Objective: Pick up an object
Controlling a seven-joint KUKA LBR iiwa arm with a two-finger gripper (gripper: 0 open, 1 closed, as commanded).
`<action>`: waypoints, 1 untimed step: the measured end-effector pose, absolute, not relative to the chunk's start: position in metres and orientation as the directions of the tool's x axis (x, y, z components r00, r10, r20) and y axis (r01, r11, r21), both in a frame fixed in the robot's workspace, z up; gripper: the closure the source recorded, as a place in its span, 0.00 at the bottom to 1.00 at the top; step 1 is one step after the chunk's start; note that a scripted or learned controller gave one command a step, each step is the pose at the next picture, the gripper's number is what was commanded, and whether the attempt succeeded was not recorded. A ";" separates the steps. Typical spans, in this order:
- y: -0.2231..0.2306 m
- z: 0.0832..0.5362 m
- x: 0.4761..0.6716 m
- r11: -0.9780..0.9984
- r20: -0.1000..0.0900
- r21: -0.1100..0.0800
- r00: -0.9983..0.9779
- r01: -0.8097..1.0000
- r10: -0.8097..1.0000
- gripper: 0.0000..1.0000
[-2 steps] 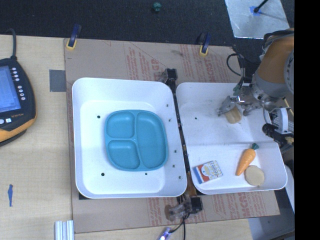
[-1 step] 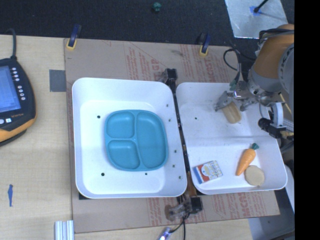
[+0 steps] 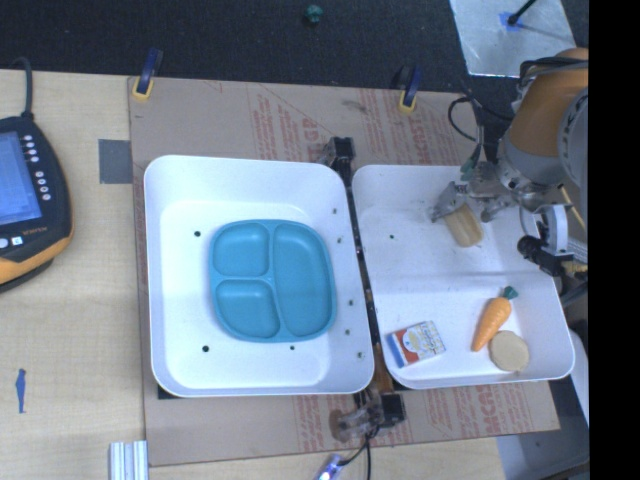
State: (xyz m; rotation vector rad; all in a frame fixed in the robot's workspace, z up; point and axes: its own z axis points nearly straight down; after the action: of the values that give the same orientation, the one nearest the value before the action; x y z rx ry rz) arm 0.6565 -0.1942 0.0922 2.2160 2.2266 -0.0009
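One fixed camera looks down aslant on both bins (image 3: pixel 160 268).

Divided plate (image 3: pixel 272 279) in left bin (image 3: pixel 160 268); carrot (image 3: pixel 491 323), card (image 3: pixel 415 343) in right bin (image 3: pixel 400 258)

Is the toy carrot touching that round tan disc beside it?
Touching. The camera view shows the carrot's lower tip meeting the disc's edge, no white bin floor between.

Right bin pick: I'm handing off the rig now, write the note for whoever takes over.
End effector: low in the right bin, at its far side, just above the tan block. A grip on the block is unconfirmed.
Elsewhere in the right bin: carrot, round tan piece, small card.
Left bin: blue divided plate.
Done: nothing lifted.
Left: secure and lift an object.
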 end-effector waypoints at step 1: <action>-0.198 0.092 0.657 0.003 -0.001 0.001 -0.003 1.000 1.000 0.00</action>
State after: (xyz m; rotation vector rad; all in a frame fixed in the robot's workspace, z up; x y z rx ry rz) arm 0.6567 -0.1977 0.0923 2.2168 2.2242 -0.0003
